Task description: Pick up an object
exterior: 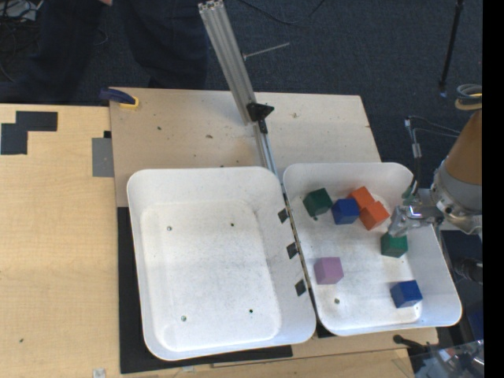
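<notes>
The end effector [400, 225] sits directly above a green block [394, 246] in the right bin [441, 309]; its grip state cannot be told. No lift is evident yet.

The arm [465, 172] is seen reaching in from the right, its orange band above the grey wrist. The gripper [399, 227] is held low over the right-hand bin [346, 172], near that bin's right wall (how its tips are set cannot be made out).

Two green blocks [318, 202], two blue [345, 211], one orange [370, 209], one purple [328, 270]
</notes>
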Robot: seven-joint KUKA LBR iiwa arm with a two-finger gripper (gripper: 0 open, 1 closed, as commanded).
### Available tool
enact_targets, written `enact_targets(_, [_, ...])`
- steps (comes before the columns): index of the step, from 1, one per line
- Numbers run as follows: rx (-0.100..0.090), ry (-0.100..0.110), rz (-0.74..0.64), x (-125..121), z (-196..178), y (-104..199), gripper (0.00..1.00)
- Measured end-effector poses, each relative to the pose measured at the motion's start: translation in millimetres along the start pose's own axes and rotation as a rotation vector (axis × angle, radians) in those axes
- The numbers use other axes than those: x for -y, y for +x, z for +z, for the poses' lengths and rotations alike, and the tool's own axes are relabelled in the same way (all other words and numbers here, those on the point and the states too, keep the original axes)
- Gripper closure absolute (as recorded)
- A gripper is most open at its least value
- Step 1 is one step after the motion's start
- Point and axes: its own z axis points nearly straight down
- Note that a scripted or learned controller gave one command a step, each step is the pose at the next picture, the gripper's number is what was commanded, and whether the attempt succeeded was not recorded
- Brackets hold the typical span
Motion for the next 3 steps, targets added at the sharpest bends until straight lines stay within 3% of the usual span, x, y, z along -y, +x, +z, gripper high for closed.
enact_targets(2, [0.0,0.0,-0.013,4,-72,-3,1.0])
enact_targets(3, [-0.004,0.005,-0.014,7,-60,50,1.0])
